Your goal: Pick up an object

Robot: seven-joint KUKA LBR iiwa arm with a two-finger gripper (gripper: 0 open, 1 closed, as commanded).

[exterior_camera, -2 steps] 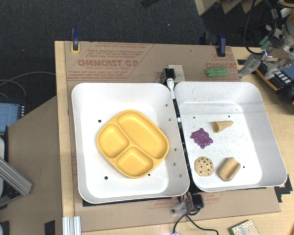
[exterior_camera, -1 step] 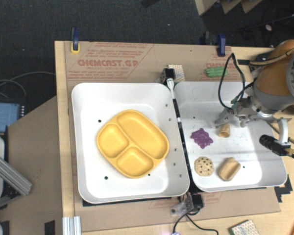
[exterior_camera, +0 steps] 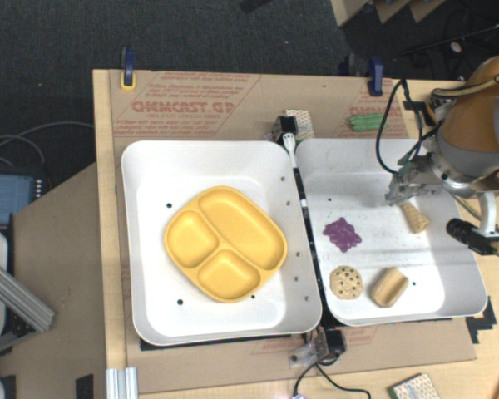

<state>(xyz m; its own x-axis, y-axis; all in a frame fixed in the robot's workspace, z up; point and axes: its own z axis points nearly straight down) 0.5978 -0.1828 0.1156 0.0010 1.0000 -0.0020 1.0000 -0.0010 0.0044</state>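
- Progress is at an early stage: nothing is lifted, and every object rests on a bin floor.
- Gripper (exterior_camera: 402,191) hangs low over the far part of the right bin (exterior_camera: 358,163), its tip just beside the tan cork-like piece (exterior_camera: 415,217); whether they touch I cannot tell.
- How the gripper is set, apart or together, cannot be made out from this slant, and no object is seen clamped in it.
- Judging by position, the tan cork-like piece is the likeliest target; what is left is the grasp itself and the lift clear of the bin.
- Counts in the right bin, four loose things: one tan cork-like piece on the right side, one purple grape bunch (exterior_camera: 343,233) near the middle, one round cookie (exterior_camera: 345,282) at the near edge, one tan bread-like block (exterior_camera: 389,287) just right of the cookie.
- Counts in the left bin (exterior_camera: 141,223): one yellow divided plate (exterior_camera: 224,243), with three compartments, lying flat near the centre.
- Bins: two, side by side, touching along their shared edge.
- Arms: one, reaching in from the right.
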